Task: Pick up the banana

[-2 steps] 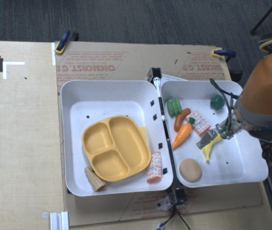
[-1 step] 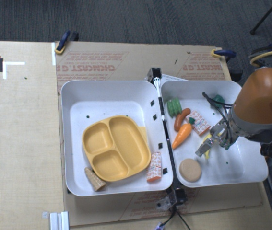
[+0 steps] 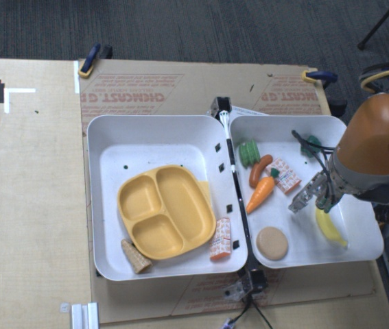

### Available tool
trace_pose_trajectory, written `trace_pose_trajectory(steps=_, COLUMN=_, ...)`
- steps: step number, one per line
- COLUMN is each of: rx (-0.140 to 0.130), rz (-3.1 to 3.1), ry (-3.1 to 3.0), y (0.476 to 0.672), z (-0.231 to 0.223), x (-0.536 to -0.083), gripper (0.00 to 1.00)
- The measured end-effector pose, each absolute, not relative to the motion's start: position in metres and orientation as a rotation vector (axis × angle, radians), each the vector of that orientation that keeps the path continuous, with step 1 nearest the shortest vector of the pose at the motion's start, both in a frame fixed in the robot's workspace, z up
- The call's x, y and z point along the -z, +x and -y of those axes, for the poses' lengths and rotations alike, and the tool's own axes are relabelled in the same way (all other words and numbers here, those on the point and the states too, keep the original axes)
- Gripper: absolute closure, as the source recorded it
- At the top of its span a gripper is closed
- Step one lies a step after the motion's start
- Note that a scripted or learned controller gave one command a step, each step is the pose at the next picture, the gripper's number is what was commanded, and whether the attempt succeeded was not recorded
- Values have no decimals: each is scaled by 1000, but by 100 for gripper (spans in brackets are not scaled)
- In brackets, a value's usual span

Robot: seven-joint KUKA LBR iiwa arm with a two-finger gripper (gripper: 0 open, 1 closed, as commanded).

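Mirrored red "CHEMCAST GP" print on the brown cardboard sheet (image 3: 201, 86)

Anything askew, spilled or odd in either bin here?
Nothing spilled or damaged. The yellow tray sits skewed in the left bin, a cone wedged at its corner. In the right bin the banana lies loose below the gripper.

My tool (image 3: 309, 199) is bare grey metal with a dull sheen. The two shallow white plastic bins (image 3: 105, 204) are smooth and slightly glossy. The yellow divided plastic plate (image 3: 167, 211) is matt. The brown printed cardboard sheet (image 3: 180, 88) beneath is flat and dull.
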State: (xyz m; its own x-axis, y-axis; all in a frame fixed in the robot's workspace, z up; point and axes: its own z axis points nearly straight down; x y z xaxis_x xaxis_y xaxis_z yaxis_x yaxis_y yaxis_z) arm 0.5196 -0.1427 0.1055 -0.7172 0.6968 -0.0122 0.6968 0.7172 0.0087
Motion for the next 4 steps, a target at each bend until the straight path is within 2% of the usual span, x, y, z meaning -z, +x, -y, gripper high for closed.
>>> trace_pose_trajectory(steps=1, rx=-5, rz=-2898, ry=1175, y=520, z=143, x=-106, gripper=0)
trace_pose_trajectory(steps=2, rx=-1, rz=-3071, ry=656, y=501, z=133, x=-93, gripper=0)
trace_pose_trajectory(steps=3, rx=0, rz=-3080, ry=604, y=479, z=166, x=-123, gripper=0)
trace_pose_trajectory(steps=4, rx=-1, rz=-3129, ry=239, y=517, z=166, x=-93, gripper=0)
